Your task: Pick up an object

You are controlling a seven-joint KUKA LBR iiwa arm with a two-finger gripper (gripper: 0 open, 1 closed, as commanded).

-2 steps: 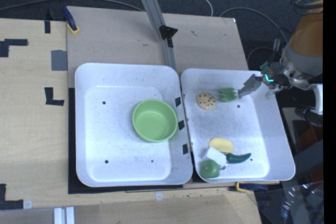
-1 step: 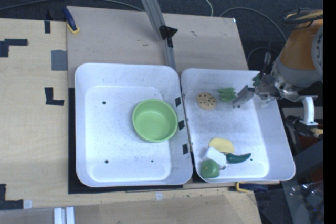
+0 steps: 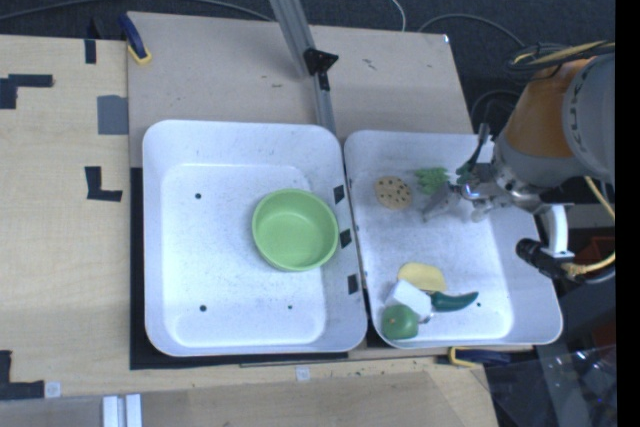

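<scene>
Reaching into the right bin

The green bowl [image 3: 294, 229] sat in the left bin [image 3: 170, 215]. My hand [image 3: 450, 198] hovered in the right bin [image 3: 500, 265]; whether it was clenched I cannot tell. The green leafy piece [image 3: 432, 179] lay just at its eleven o'clock, the round cookie [image 3: 393, 191] at nine.

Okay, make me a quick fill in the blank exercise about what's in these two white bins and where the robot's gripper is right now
1. The green bowl sits in the ____ bin.
2. The gripper is over the ____ bin, close to the small leafy green piece.
3. The round tan cookie-like piece lies to the ____ of that leafy piece.
4. The yellow piece lies near the bin's ____ edge, beside the green ball.

Missing words: left; right; left; bottom
</scene>
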